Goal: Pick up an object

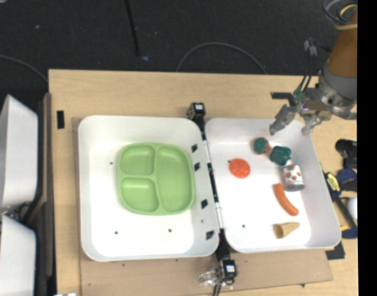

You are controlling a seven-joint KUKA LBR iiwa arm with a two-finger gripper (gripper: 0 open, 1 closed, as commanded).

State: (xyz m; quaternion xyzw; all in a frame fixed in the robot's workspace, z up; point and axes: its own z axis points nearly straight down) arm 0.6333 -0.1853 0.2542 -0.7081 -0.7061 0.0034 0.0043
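Overhead slanted view onto both bins (83, 165)

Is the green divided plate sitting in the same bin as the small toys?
No: the green plate lies alone in the left bin, the toys in the right bin.

The gripper (294, 121) hangs with fingers spread over the right bin's (250, 239) far corner. Small toys lie below (a carrot (285, 200) among them). A green plate (156, 178) sits in the left bin (95, 227).

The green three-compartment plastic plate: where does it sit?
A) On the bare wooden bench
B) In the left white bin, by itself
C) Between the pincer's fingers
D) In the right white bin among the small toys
B: the green three-compartment plastic plate lies flat in the left white bin, while the small toys, such as the orange round piece, lie in the right white bin.
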